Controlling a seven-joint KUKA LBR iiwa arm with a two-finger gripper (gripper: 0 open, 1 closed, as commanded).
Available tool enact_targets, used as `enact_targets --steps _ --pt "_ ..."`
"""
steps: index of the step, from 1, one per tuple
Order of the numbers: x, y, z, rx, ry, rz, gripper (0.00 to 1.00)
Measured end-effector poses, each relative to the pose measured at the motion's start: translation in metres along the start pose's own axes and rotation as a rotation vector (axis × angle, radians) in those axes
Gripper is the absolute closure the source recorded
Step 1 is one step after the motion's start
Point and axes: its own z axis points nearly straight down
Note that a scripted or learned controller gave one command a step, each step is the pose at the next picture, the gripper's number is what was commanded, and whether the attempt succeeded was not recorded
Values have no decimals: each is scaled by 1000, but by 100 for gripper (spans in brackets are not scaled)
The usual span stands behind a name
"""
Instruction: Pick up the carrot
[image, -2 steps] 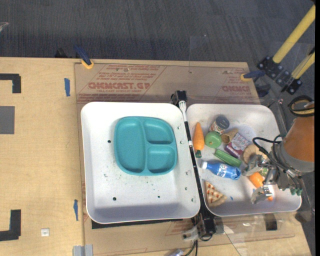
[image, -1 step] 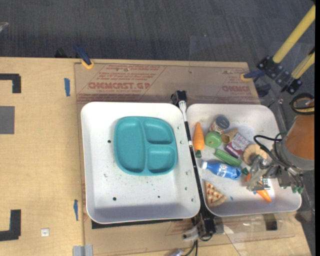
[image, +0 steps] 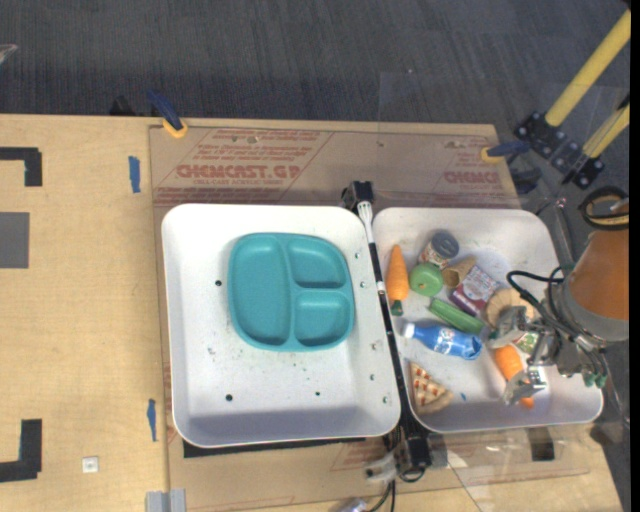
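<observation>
An orange carrot (image: 397, 272) lies lengthwise against the left wall of the right bin (image: 560, 405). A second, shorter orange carrot-like piece (image: 508, 362) lies near that bin's front right. My gripper (image: 521, 353) is low in the bin over this short piece. Its fingers (image: 529, 383) stand apart on either side of it, open, and I cannot see them pressing on it. The arm's orange band (image: 608, 275) is at the right edge.
The right bin also holds a green round piece (image: 427, 279), a blue bottle (image: 446, 341), a green-purple item (image: 458, 312), a small can (image: 441, 245) and a pizza slice (image: 428, 385). A teal divided plate (image: 291, 291) sits in the left bin (image: 190, 400).
</observation>
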Motion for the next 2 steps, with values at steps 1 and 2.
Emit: enact_targets --steps 1,2 --pt "3 11 15 0 6 351 0" --pt "3 10 15 1 5 992 0"
